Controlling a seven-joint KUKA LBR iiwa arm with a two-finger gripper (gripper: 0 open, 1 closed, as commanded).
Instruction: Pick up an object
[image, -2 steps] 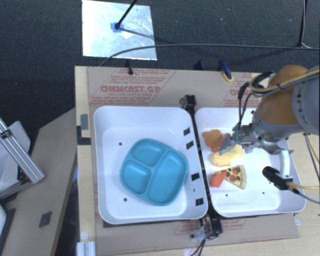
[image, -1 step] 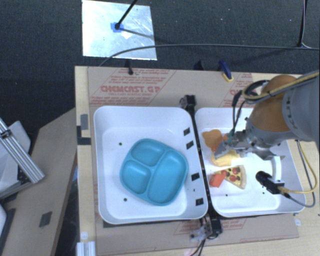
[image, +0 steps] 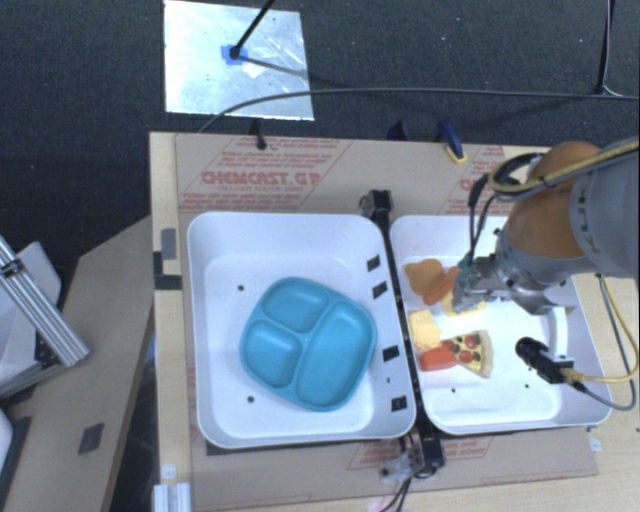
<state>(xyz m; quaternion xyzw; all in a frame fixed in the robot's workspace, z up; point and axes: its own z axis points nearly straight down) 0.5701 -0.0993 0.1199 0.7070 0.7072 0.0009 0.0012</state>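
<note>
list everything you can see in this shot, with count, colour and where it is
left bin: 1, white, left half of the bench
right bin: 1, white, right half of the bench
divided plate: 1, light blue, three compartments, middle of the left bin
pizza slice toy: 1, yellow with red toppings, centre of the right bin
orange food toy: 1, orange, upper left of the right bin
pale yellow piece: 1, left side of the right bin, beside the pizza slice toy
red piece: 1, just left of the pizza slice toy
foil sheet: 1, silver, floor above the bench
arm: 1, grey and orange, from the right
end effector: 1, grey, low over the right bin near the orange food toy
</note>
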